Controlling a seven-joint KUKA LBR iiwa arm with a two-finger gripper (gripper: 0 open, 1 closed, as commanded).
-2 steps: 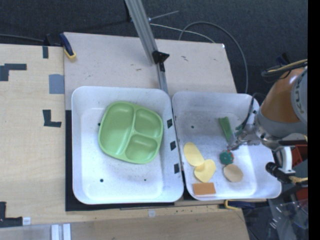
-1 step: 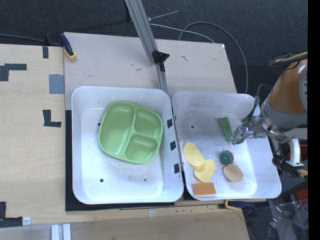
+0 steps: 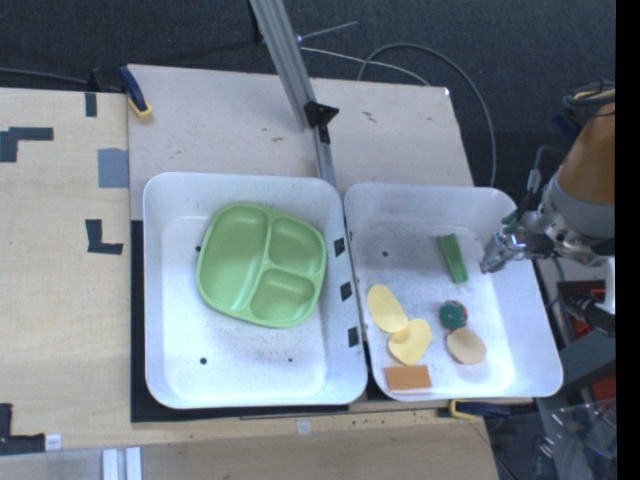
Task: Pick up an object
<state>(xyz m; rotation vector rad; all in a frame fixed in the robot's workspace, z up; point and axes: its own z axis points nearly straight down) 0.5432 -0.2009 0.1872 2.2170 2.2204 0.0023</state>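
Orange block (image 3: 407,377) lies well apart from claw (image 3: 497,256).

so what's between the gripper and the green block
Nothing: bare white bin floor separates the gripper from the green block in the camera view.

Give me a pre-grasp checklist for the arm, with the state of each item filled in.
1. Pincer over the right bin: ok, at its right edge.
2. Pincer free of any object: ok, nothing seen in it.
3. Nearest target, the green block, unobstructed: ok, lies apart from the rest.
4. Pincer aligned above the block: not ok, it sits to the side.
5. Green plate out of the way: ok, in the left bin.
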